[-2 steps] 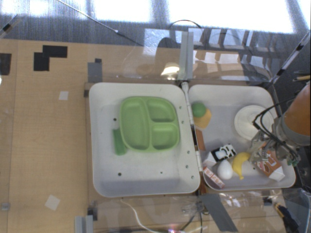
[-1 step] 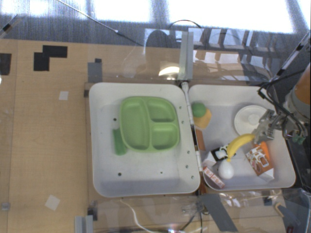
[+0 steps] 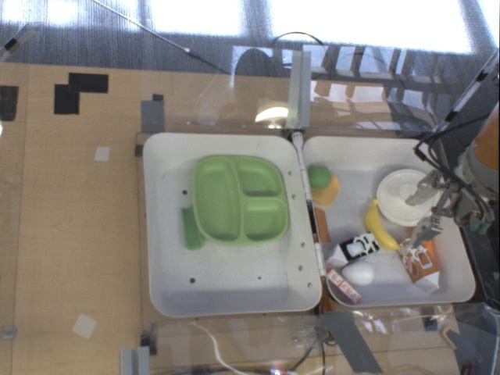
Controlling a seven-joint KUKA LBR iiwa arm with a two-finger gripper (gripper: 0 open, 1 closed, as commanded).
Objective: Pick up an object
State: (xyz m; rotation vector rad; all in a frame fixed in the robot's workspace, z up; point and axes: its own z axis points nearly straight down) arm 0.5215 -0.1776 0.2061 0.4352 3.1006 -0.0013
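My gripper (image 3: 427, 209) hangs over the right side of the right bin (image 3: 461, 291), open, with nothing between its fingers. One finger (image 3: 423, 191) lies over the white round bowl (image 3: 400, 196). The other finger (image 3: 429, 227) points down toward an orange and white carton (image 3: 422, 266). Left of the gripper lies a yellow banana (image 3: 379, 226). Below it are a black and white toy (image 3: 361, 246), a white egg-shaped object (image 3: 359, 273) and a pink packet (image 3: 344, 285). A green and orange fruit (image 3: 321, 181) sits at the bin's top left.
The left bin (image 3: 168, 287) holds a green divided plate (image 3: 238, 198) and a small green block (image 3: 191, 229). A raised divider (image 3: 308, 209) separates the two bins. Cables trail around the arm at the right edge.
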